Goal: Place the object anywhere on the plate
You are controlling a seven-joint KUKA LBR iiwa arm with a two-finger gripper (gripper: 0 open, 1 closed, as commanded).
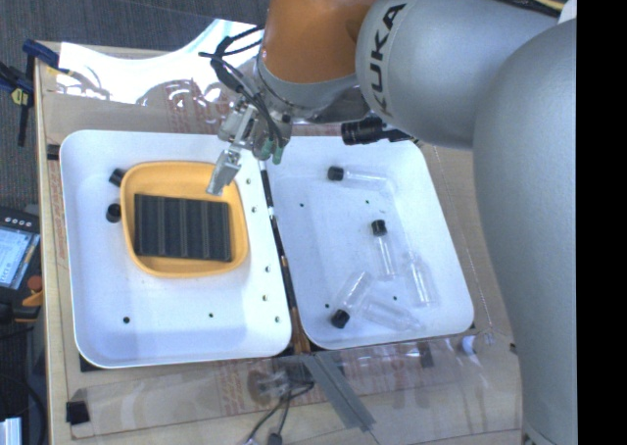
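While the end effector [227, 171] hangs over the yellow plate's [186, 262] top right rim in the left bin [88, 325], its grip unreadable, clear tubes [384, 247] lie in the right bin [441, 237]; placement looks unfinished.

The plate [186, 222] looks like smooth yellow plastic with a dark ribbed centre. Both bins [176, 325] are glossy white plastic. Clear, glassy tubes [382, 247] with black caps lie at four o'clock. The arm [460, 71] has a satin grey shell.

Yellow plate [157, 262] with dark ribbed centre, flat in left bin [88, 321].
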